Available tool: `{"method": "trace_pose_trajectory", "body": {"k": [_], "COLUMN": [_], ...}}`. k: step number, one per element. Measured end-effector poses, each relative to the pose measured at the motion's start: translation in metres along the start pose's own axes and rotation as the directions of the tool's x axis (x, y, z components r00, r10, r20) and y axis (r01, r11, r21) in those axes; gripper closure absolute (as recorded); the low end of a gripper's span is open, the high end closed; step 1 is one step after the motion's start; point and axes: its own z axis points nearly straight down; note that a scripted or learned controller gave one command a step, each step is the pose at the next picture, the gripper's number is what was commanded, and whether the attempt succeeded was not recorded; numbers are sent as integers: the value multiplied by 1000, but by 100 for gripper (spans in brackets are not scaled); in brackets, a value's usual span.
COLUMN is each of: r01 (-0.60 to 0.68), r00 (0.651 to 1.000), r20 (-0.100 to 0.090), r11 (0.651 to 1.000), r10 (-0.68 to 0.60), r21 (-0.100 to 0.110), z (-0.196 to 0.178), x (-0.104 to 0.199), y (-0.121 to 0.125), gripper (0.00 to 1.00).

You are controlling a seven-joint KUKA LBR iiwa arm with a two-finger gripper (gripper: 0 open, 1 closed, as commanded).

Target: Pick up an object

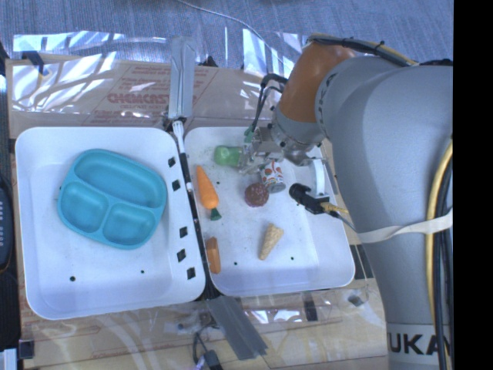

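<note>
The right bin [308, 268] holds several toy foods. A green piece [226, 156] lies at its back, an orange carrot [206, 191] along the left side, a dark red round piece [256, 195] in the middle, a red-and-white patterned piece [272, 176] just behind it, a tan cone [269, 240] toward the front, and a small orange piece [212, 254] at the front left. My gripper [257, 157] hangs low over the back of this bin, between the green piece and the patterned piece. The wrist hides its fingertips.
The left bin [46, 276] holds a blue divided plate [112, 198]. A divider with black clips [185, 206] separates the bins. The large grey arm [385, 145] covers the right bin's right side. Cardboard and foil lie behind the bins.
</note>
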Motion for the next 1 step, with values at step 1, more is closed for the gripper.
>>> {"method": "trace_pose_trajectory", "body": {"k": [1], "r01": [1], "r00": [1000], "r20": [0], "r11": [1000], "r10": [-1], "r21": [0], "z": [0], "x": [0], "y": [0], "gripper": [0]}}
